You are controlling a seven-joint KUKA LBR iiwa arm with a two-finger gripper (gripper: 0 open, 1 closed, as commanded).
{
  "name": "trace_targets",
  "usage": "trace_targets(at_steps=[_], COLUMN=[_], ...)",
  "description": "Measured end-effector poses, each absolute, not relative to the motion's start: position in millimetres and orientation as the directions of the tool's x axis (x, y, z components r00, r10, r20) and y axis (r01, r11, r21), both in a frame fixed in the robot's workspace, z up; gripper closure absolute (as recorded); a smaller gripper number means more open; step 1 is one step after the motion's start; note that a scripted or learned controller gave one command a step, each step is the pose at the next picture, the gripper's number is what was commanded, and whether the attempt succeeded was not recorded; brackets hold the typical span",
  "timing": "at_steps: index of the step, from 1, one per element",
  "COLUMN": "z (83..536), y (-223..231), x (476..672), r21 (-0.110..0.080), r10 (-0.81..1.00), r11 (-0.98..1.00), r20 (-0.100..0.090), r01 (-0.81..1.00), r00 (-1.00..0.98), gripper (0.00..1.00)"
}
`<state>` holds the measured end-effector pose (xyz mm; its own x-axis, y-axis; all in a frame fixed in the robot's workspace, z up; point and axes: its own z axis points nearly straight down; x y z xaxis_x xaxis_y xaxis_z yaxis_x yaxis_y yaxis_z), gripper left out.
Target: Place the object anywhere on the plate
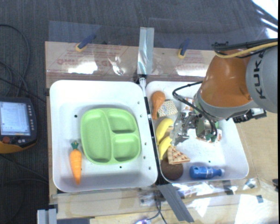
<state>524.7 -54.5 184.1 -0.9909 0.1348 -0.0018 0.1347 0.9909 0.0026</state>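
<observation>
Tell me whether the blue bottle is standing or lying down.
Lying down. The blue bottle rests on its side on the right bin floor, long axis running left-right, narrower end pointing right, beside the brown round item.

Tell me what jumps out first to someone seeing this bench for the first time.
The green divided plate dominates the left bin, with a toy carrot lying beside it on its left. On the right, the grey and orange arm hangs over the right bin, its pincer low among crowded toy food: a banana, a waffle wedge and a blue bottle.
</observation>
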Motion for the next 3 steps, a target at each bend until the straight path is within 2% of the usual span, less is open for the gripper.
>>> trace_targets(at_steps=[1,2,3], z=[407.1,402.6,281.1], y=[-11.4,-12.1,-41.0], x=[574.3,573.7,559.2], r21=[0.001,-0.001,0.0], r10=[0.091,0.092,-0.039], r11=[0.996,0.996,0.999], r20=[-0.013,-0.004,0.007], r01=[0.091,0.092,-0.039], r00=[-0.996,-0.996,-0.999], gripper=[1.0,0.0,0.0])
